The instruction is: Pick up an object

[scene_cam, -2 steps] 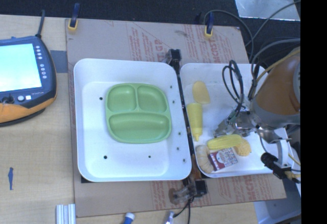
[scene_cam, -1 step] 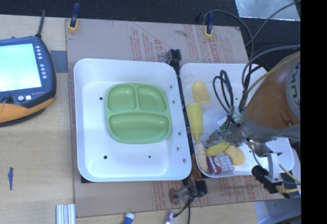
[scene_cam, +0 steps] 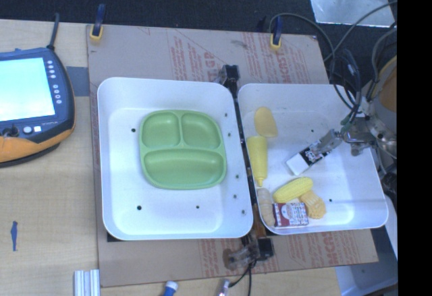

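Cardboard sheeting is covering the bench, clamped at its far edge, and two shallow white bins are sitting on it side by side. A green divided plate (scene_cam: 182, 150) is lying in the left bin (scene_cam: 115, 153); the right bin (scene_cam: 358, 217) is holding everything worth picking. A tablet-like control pendant (scene_cam: 30, 102) is resting on the bench beyond the left bin.

From the right side the arm is reaching in over the right bin, and the gripper (scene_cam: 312, 153) is hanging low near the bin's middle, slanting down and to the left. Whether its fingers are spread or pressed together I cannot tell (they are small and blurred against the white floor). A small white piece (scene_cam: 297, 164) is lying right at the tip, touching or nearly so, but nothing is visibly sitting between the fingers.

Closest of the clear candidates is the corn cob (scene_cam: 293, 189), lying just below and slightly left of the tip, toward the bin's near wall, with its long axis running up to the right. So the coming move is probably turning on a short shift toward the near wall, with the fingers closing across the cob's width. A red and white packet (scene_cam: 290, 214) is lying just beyond it, and a yellow bottle-like item (scene_cam: 257, 158) is lying along the left wall.
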Action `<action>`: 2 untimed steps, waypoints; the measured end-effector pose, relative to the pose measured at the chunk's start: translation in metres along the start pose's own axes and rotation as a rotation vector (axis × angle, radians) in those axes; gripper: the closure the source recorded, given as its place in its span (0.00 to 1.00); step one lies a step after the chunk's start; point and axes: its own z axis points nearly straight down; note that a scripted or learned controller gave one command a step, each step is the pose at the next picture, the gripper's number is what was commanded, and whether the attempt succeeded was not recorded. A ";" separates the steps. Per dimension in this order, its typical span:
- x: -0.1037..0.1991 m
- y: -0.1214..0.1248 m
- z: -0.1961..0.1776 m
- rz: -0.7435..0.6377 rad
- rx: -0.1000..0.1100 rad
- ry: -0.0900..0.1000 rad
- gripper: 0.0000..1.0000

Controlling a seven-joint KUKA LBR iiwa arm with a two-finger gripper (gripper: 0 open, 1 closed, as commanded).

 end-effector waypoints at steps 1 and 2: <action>0.057 -0.041 0.066 -0.004 0.003 0.002 0.00; 0.096 -0.064 0.065 -0.006 0.001 0.001 0.00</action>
